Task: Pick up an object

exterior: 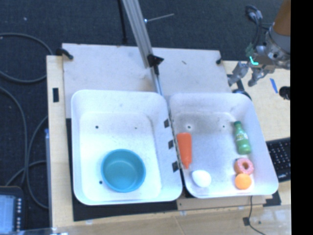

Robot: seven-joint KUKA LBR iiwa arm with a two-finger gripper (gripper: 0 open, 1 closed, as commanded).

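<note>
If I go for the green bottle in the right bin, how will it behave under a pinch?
The green bottle lies on its side near the right bin wall, so it may roll off a poorly centred pinch. Its rounded, smooth-looking body could slip. It looks small and probably light. The end effector hovers outside the bin's far right corner.

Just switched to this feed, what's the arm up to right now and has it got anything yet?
Nothing is picked up yet. The gripper hangs open above the bench, just past the far right corner of the right bin, with nothing between its fingers. In that bin lie a carrot, a white egg, a green bottle, a pink donut and an orange. The left bin holds a blue bowl.
</note>
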